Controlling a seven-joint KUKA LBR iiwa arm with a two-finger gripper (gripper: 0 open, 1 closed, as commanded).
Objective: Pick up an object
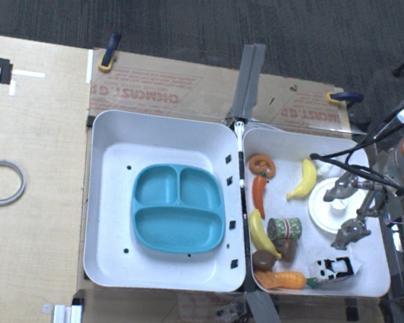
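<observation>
**Open gripper over the white disc, no object held**

The gripper (347,209) hangs in the right bin (372,284) with its fingers (341,189) spread apart and nothing between them. Directly beneath and between them lies a round white disc (326,207), the likeliest target; being flat and round, it offers no long axis to align with, and a pinch would probably have to catch its rim.

Just left of the gripper lies a yellow banana (304,179), its length running up and down the view, tilted slightly. Further left and lower stands a small green can (284,228); below the gripper sits a black-and-white toy (335,268), close to the bin's near wall. A carrot (280,279) lies along that wall to the lower left.

The floor of the bin is smooth white plastic. Room around the disc is fair on the right, tighter toward the banana. The left bin (102,203), holding a blue tray (179,209), is well apart.
</observation>
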